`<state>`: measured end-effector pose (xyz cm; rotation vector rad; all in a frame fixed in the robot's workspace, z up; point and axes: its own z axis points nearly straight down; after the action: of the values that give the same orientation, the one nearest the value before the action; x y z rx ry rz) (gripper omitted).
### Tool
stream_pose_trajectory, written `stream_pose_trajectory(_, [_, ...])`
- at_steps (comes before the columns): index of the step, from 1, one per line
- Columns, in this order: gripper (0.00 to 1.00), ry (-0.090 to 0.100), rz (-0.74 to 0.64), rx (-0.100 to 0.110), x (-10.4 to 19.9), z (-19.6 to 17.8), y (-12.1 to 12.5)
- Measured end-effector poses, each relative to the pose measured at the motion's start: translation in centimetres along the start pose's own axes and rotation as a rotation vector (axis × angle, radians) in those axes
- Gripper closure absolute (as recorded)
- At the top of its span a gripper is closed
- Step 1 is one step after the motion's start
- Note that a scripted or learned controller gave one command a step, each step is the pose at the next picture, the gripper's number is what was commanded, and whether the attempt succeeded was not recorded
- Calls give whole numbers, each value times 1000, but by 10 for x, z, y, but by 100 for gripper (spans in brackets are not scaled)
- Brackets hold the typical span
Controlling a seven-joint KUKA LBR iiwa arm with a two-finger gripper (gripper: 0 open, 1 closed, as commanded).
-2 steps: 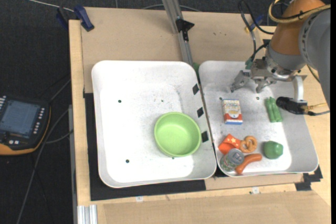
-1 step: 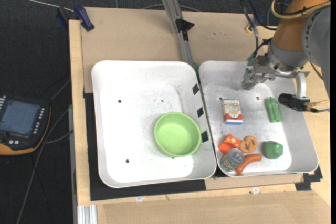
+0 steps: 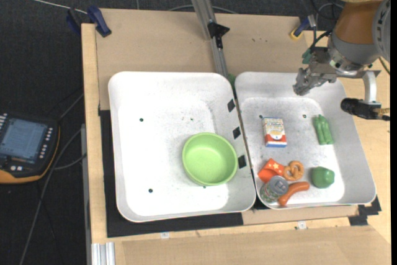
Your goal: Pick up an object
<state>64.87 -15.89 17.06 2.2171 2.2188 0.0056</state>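
Currently, on the plywood desk (image 3: 161, 40): two shallow white bins, speckled, with rounded corners. The left bin (image 3: 133, 133) holds one smooth, round lime-green bowl (image 3: 209, 159). The right bin (image 3: 353, 158) holds a small red-and-white carton (image 3: 274, 131), a ribbed green cylinder (image 3: 322, 130), a green pepper-shaped toy (image 3: 322, 177), an orange piece (image 3: 272, 168), a pretzel (image 3: 294, 169), a red sausage (image 3: 293, 190) and a round grey lid-like item (image 3: 275, 187). The tool (image 3: 306, 85) hovers over the right bin's far edge, well apart from these objects and gripping none; whether it is open or closed cannot be told.
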Motion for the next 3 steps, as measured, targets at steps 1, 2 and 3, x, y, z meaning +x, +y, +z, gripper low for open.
stream_pose_trajectory(1, [100,0,0,1,3,-43,1])
stream_pose_trajectory(2, [100,0,0,1,3,-92,2])
stream_pose_trajectory(3, [100,2,-3,6,53,-80,-10])
